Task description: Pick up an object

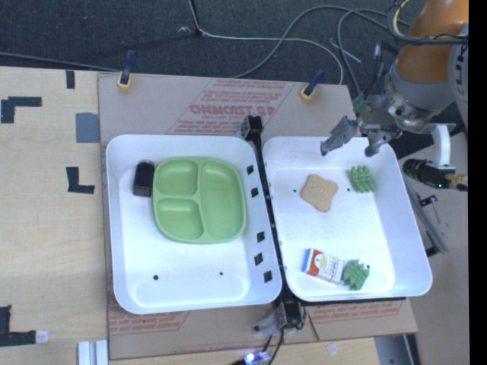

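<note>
My gripper (pixel 354 141) hangs over the far edge of the right bin (pixel 396 226), open, with nothing between its two fingers. Just below and right of it lies a small green ridged toy (pixel 362 179). A tan cookie-shaped piece (pixel 318 192) lies to that toy's left. Near the bin's front sit a small red, white and blue carton (pixel 323 265) and a green broccoli-like toy (pixel 355 274), touching each other. In the left bin (pixel 129 280) rests a green divided plate (pixel 200 200), with a small black block (pixel 143 179) against its left side.
A black divider with clips (pixel 261 204) runs between the two bins. Cables (pixel 304 21) trail across the dark floor behind the bench. Yellow clamps (pixel 125 78) hold the cardboard base at the back. The arm's orange band (pixel 437 29) rises at the upper right.
</note>
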`<state>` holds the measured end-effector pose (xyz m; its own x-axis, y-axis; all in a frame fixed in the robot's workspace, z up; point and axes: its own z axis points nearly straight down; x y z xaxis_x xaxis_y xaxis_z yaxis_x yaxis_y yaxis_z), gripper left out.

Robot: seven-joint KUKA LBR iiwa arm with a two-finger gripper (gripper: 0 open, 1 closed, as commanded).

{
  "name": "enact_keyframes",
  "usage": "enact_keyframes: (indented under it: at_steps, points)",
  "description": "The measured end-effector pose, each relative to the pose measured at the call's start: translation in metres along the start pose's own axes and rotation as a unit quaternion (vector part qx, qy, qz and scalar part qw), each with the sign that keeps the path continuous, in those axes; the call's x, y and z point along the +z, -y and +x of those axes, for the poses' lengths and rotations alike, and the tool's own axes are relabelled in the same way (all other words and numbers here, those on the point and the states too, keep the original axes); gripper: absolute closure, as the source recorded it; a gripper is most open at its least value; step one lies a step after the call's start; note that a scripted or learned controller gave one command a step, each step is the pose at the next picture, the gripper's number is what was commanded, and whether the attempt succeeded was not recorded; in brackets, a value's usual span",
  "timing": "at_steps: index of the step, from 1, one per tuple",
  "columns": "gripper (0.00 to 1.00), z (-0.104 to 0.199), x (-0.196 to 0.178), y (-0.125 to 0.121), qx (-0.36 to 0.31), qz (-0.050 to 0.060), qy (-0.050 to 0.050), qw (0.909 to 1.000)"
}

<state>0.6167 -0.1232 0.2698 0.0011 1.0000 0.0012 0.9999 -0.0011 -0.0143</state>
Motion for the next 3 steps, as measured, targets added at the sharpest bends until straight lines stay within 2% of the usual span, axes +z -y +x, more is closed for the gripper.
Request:
enact_keyframes:
  at_steps: [1,3]
  points:
    - [0.0,0.0,-0.008,-0.002,-0.002,-0.006,0.001,1.0]
    - [0.0,-0.009,0.11,0.001,-0.001,-0.004,0.001,1.0]
